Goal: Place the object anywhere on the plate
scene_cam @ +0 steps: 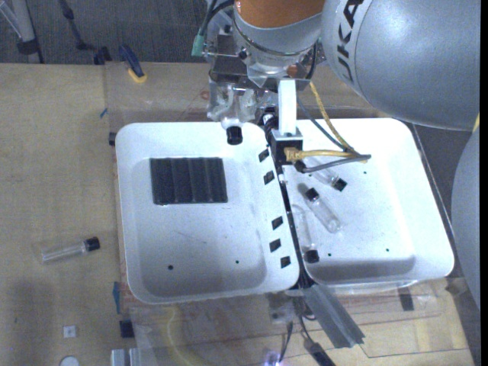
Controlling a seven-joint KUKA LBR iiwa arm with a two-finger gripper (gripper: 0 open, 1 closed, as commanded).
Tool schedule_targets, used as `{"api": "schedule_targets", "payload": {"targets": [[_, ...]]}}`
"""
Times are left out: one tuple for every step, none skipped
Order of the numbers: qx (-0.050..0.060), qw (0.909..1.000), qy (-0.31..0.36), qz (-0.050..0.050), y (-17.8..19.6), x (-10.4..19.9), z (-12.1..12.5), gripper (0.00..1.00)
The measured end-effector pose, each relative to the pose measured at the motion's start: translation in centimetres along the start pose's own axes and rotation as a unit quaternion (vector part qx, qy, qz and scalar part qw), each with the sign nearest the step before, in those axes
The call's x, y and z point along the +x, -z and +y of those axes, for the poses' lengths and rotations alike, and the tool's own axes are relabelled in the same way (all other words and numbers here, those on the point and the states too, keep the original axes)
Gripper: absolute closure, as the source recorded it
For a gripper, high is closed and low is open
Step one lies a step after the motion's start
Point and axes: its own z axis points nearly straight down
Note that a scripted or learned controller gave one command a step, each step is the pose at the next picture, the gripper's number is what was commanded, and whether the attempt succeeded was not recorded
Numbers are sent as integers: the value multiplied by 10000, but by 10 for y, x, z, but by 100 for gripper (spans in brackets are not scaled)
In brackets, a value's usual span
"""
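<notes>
Lying on the bench at the near left, a stray vial (69,248), clear with a black cap, sat well apart from the two white bins. Inside the right bin (427,235), two more capped vials (322,210) lay near the shared divider. The black ribbed plate (189,180) rested flat in the left bin (152,284). Farther back, the gripper (231,117) hung over that bin's far rim with a small dark cap (234,135) just below it, possibly a vial seen end-on. Whether the gripper was clamped on it could not be told. Such a vial would likely be light, rigid, slick and prone to rolling, so it is best taken across the middle of its body. Behind, the grey arm (412,44) loomed.
</notes>
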Motion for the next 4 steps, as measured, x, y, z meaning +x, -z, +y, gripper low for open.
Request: {"api": "schedule_targets", "payload": {"targets": [[5,9611,-2763,-1,11,22,56,100],[20,9122,-4097,-3,-42,21,68,100],[32,9400,-3412,-19,-104,13,-16,100],[17,8906,-4547,-3,-227,19,25,100]]}}
